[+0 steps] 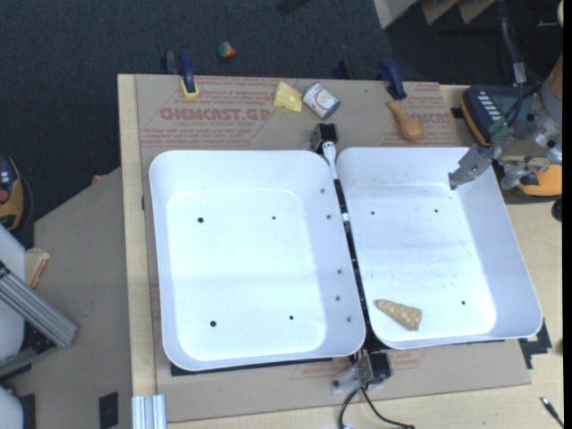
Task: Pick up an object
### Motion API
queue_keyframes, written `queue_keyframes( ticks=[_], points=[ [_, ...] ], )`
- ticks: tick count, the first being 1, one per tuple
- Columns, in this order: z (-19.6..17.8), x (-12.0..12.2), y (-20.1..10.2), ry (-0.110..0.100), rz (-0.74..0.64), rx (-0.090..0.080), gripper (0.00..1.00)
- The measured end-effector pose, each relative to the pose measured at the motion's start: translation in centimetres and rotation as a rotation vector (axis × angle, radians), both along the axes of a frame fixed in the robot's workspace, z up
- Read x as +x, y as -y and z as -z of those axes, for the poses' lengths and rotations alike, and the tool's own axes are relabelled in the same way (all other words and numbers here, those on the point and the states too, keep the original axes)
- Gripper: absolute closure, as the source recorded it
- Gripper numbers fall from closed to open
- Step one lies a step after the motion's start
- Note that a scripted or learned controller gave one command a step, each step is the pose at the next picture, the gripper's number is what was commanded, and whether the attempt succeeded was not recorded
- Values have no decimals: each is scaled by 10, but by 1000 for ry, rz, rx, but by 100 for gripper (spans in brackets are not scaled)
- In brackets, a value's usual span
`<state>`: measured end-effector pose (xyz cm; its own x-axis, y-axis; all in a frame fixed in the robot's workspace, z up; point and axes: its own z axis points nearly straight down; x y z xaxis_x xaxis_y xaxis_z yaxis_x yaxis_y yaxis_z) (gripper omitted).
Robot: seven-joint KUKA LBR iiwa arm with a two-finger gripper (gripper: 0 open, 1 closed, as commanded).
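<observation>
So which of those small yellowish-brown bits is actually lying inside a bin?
The tan wedge in the right bin; the yellow piece and brown knob lie on the board behind.

both bins (241, 177) look like smooth, slightly glossy white plastic. the bench board (223, 110) underneath is matt brown cardboard with red print. the tan wedge (399, 314) looks rough, crusty.

Two bins side by side on the bench (134, 239): left bin (170, 266), right bin (509, 248), rims touching. Wedge (399, 314) in right bin, near edge, toward its left. Gripper (483, 161) over right bin's far right corner. Behind the bins on the bench: block (287, 96), box (321, 100) just right of it, peg (407, 121) further right.
</observation>
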<state>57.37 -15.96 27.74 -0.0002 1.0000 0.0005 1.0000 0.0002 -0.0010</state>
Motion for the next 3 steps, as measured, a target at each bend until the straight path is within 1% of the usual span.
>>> queue_keyframes(
  ticks=[1,2,3],
  points=[
    [-11,1,0,4,-1,-1,100],
    [-28,-17,-113,0,-13,4,100],
    [-156,-64,-157,18,-7,2,100]
  ],
)
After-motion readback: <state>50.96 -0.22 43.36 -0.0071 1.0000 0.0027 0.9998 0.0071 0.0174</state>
